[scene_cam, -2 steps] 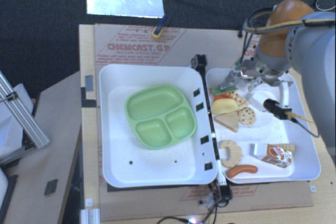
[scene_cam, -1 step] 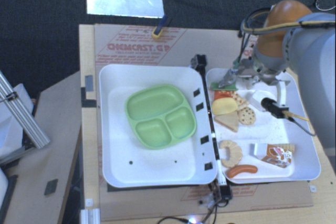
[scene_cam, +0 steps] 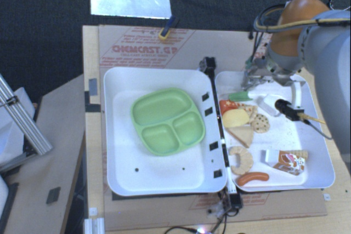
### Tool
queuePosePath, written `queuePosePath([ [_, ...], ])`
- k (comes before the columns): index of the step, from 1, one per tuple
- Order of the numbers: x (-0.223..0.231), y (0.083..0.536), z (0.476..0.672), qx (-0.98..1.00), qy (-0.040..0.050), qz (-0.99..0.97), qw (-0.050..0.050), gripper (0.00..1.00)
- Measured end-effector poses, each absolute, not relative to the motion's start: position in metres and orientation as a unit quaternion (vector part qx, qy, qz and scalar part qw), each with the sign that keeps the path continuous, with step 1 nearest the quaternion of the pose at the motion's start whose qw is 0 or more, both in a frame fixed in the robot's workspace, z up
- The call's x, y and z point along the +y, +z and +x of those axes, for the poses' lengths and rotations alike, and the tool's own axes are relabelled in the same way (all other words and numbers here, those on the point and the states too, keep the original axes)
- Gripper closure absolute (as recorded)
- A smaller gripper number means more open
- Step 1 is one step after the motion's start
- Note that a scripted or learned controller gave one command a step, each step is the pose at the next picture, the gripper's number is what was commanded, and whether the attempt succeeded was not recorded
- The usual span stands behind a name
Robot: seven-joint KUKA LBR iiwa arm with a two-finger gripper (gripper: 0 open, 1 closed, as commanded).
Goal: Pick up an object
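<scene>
A green divided plate (scene_cam: 167, 120) lies in the left bin (scene_cam: 118, 134). The right bin (scene_cam: 321, 170) holds toy food. The tool (scene_cam: 251, 78) hangs over a green piece (scene_cam: 239, 96) at the far end; lower straight, centred. Its grip state is unclear.

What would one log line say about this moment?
arm: over right bin | gripper: low, far corner, above green stick | green tray: left bin
</scene>
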State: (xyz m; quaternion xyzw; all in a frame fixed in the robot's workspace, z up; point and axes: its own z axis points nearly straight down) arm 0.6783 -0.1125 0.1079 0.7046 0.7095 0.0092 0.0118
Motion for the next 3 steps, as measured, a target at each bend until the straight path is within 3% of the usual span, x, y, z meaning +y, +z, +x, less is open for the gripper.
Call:
queuePosePath([
  [1, -0.115, 0.174, 0.680, 0.709, 0.0026, 0.705, 0.004, 1.00],
  [2, -0.115, 0.229, 0.682, 0.709, 0.0026, 0.705, 0.003, 1.00],
  [3, -0.087, 0.233, 0.647, 0.710, 0.0006, 0.704, 0.000, 1.00],
])
